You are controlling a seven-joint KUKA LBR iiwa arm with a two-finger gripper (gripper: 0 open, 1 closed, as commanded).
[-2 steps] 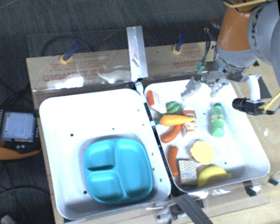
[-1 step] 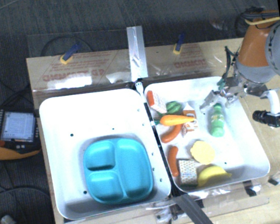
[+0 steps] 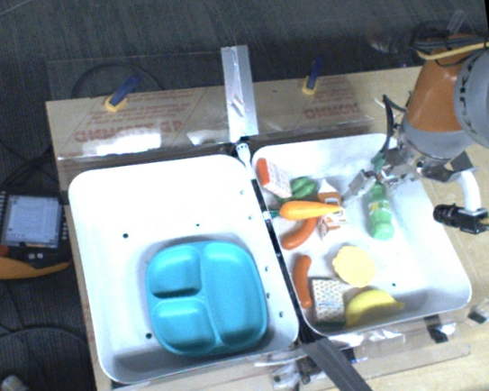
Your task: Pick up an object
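Observation:
The right bin (image 3: pixel 421 250) holds several toy foods. Among them are an orange carrot (image 3: pixel 306 209), a green cucumber-like piece (image 3: pixel 379 218), a yellow round slice (image 3: pixel 353 265), a yellow fruit (image 3: pixel 370 305) and two reddish sausages (image 3: pixel 302 279). My gripper (image 3: pixel 378 175) hangs over the bin's upper right part, just above the green piece and to the right of the carrot. Nothing visibly sits in it. The arm's orange band (image 3: pixel 431 103) shows behind it at the right edge.
The left bin (image 3: pixel 108 256) carries a blue divided plate (image 3: pixel 207 296). A checkered box (image 3: pixel 327 296) lies by the yellow fruit. A black fitting (image 3: pixel 457 215) sits outside the right bin's rim. Off the bench at the left lies a small screen device (image 3: pixel 28 224).

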